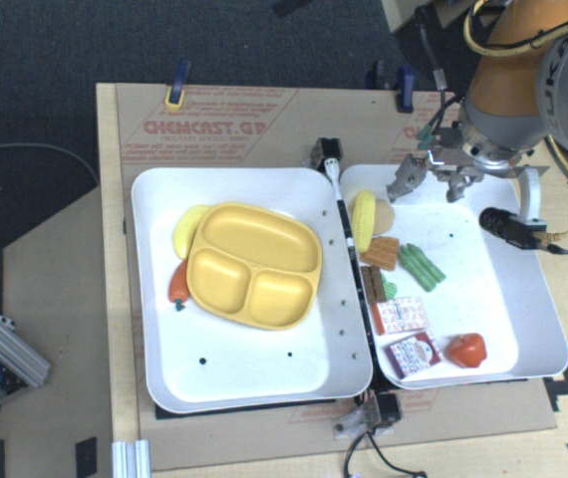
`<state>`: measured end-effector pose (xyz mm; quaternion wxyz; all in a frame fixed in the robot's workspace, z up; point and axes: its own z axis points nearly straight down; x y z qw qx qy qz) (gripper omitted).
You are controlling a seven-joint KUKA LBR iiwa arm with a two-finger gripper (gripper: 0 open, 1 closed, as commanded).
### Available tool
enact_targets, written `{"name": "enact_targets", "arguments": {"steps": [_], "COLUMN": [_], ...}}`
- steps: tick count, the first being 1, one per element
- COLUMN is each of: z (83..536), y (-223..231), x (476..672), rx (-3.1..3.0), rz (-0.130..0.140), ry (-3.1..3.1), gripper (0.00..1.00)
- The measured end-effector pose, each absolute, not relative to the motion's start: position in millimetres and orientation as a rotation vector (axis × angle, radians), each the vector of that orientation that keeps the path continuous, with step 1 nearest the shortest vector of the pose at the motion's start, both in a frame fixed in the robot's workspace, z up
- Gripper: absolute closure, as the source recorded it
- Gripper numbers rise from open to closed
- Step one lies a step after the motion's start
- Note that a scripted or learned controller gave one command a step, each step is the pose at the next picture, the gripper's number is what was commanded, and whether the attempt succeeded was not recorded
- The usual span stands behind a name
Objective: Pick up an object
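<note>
**Gripper over right bin's far edge, nothing between its fingers**

Gripper (431,177) sits above the far rim of the right shallow white bin (523,297), fingers spread apart, nothing between them. Grey arm with orange band (518,43) comes in from the upper right.

Open room:
- Right bin: far-right half is bare white floor, from the far rim down to the red piece. All items crowd the left wall and near-left corner.
- Left shallow white bin (154,267): bare floor along the near edge and near-left corner; the tray takes up the middle.
- The bins touch along a shared middle wall; a black clip (326,151) sits at its far end.
- Brown cardboard tabletop (254,118) is open beyond the far rims, with blue-and-yellow clamps (176,86) at its far edge.

Contents, right bin:
- yellow round-ended toy (365,217) against the left wall, nearest the gripper
- brown waffle-like block (382,254) just beside it, nearer the camera
- green ridged vegetable piece (423,266) just right of the block, lying diagonally
- two red-and-white printed packets (404,317), one behind the other at the near-left corner
- red tomato-like piece (466,350) near the near rim, apart from the rest

Contents, left bin:
- yellow three-compartment plastic tray (252,265), centred, tilted
- yellow curved piece (186,229) tucked at its far-left edge
- red-orange pepper-like piece (179,285) touching its left edge
</note>
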<state>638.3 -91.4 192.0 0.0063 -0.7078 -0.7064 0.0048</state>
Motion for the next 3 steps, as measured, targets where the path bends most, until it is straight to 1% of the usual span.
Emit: {"name": "enact_targets", "arguments": {"steps": [1, 2, 3], "z": [201, 156, 97], "y": [-91, -95, -97], "x": [641.5, 636.1, 643.8], "rx": [-2.221, -2.219, -2.218], "rz": [0.000, 0.006, 0.006], "ry": [-2.221, -2.217, -2.219], "gripper": [0.00, 0.00, 0.00]}}
